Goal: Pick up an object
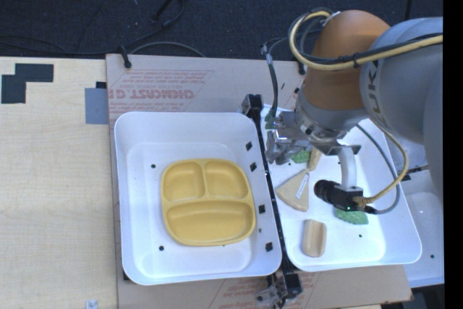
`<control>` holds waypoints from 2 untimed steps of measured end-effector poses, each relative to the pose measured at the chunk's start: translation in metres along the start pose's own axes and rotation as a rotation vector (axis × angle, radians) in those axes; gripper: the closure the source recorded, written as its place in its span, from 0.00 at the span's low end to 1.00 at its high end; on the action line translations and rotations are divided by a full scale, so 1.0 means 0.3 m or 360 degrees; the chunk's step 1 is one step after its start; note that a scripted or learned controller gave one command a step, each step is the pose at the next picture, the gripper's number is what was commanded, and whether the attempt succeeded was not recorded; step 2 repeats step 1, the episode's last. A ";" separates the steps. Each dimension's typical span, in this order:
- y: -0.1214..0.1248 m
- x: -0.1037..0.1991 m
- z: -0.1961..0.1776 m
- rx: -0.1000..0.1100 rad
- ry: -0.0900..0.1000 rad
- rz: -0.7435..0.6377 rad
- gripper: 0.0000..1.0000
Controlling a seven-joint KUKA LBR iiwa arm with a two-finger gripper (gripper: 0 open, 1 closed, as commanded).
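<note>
Gripper [289, 148] low in right bin [394, 246], grip state indiscernible; centre over wedge [295, 192] before closing, clear of divider.

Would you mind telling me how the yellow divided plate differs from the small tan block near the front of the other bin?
The yellow divided plate is far larger than the tan block. The plate has three moulded compartments; the block is plain and rounded. The plate lies in the left bin, the block in the right bin, nearer the gripper. Both lie flat and untouched.
</note>
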State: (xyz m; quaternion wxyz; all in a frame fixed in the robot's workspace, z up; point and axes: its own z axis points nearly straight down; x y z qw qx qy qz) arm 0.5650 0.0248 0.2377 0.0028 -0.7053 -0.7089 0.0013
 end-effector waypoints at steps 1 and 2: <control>0.014 0.166 -0.018 -0.0003 -0.0001 -0.0001 1.00; 0.014 0.166 -0.018 -0.0003 -0.0001 -0.0001 1.00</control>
